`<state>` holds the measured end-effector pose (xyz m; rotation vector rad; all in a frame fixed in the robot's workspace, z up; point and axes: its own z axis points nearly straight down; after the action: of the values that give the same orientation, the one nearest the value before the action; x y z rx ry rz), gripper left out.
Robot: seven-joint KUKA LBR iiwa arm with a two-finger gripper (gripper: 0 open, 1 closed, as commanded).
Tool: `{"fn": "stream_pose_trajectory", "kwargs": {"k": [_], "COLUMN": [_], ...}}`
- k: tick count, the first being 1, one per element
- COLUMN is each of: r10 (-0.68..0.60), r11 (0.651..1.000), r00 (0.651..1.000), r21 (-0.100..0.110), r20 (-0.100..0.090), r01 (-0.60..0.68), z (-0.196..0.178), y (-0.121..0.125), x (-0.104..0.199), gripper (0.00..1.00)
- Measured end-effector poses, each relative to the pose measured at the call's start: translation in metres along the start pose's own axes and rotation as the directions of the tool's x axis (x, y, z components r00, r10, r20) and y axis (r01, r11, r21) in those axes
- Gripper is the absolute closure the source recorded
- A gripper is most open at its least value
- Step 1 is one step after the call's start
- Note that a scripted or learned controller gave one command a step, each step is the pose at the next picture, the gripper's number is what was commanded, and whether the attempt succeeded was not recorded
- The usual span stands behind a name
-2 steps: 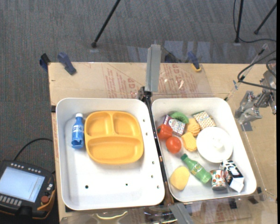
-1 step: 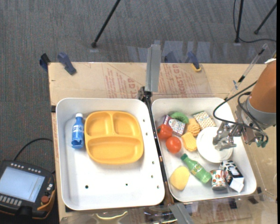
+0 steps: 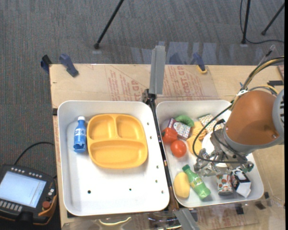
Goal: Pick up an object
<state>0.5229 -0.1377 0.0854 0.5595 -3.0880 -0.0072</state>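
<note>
The arm (image 3: 252,119) is reaching in from the right and hanging low over the right bin (image 3: 257,195), w/ the gripper (image 3: 212,166) pointing down into the clutter near the bin's middle. Can't tell how the gripper is set: the wrist and cables are hiding that part, and nothing is visibly caught in it.

The pickable stuff is all lying loose in that bin, prob. tipped in at random: green bottle (image 3: 197,181) on its side just left of the gripper, lemon (image 3: 181,185) touching the bottle's lower-left, two tomatoes (image 3: 178,148) further up, a dark packet (image 3: 178,127) and a green item (image 3: 185,120) near the top, a small can (image 3: 224,185) and a carton (image 3: 241,184) at lower right.

The left bin (image 3: 72,195) is holding a yellow tray (image 3: 117,140) w/ a blue bottle (image 3: 79,133) just beside it, well apart from the arm, so prob. not the target.

Judging by position, the approach is going for the green bottle or the can; no grasp yet.
</note>
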Motion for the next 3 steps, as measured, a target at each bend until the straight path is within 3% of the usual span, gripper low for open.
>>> {"fn": "stream_pose_trajectory", "kwargs": {"k": [1, 2, 3], "r10": [0.155, 0.154, 0.151], "r11": [0.988, 0.988, 0.989], "r00": [0.988, 0.988, 0.988], "r21": [0.003, 0.003, 0.003], "r20": [0.005, 0.004, 0.007], "r01": [-0.155, -0.154, -0.151], "z": [-0.002, -0.002, -0.012], "y": [0.025, 0.026, 0.027], "x": [-0.067, -0.066, -0.068], "gripper": [1.0, 0.0, 1.0]}}
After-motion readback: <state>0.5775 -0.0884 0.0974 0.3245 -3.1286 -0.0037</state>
